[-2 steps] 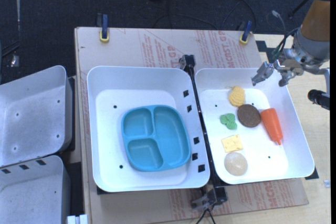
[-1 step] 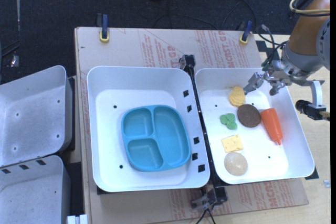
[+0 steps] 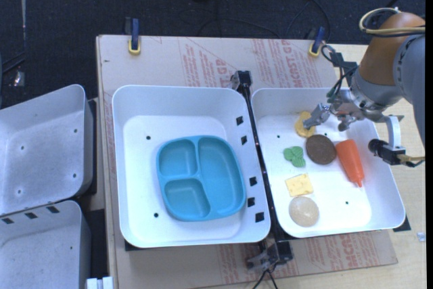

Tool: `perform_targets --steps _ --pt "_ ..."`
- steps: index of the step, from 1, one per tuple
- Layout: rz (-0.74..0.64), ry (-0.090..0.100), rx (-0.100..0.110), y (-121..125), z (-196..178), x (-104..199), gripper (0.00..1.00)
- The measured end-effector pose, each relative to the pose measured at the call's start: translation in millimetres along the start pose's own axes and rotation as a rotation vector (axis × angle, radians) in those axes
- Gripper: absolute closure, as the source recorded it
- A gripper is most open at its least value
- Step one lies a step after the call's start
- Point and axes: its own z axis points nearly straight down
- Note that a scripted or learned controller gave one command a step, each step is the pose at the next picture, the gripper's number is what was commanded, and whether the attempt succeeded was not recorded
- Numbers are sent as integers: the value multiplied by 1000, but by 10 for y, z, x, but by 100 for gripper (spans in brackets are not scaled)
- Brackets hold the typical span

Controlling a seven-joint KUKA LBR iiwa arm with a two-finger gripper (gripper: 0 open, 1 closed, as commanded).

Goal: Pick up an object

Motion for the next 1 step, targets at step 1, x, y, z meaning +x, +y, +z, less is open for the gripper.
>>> perform_targets --steps 1 --pt "-2 -1 -6 23 -158 3 100"
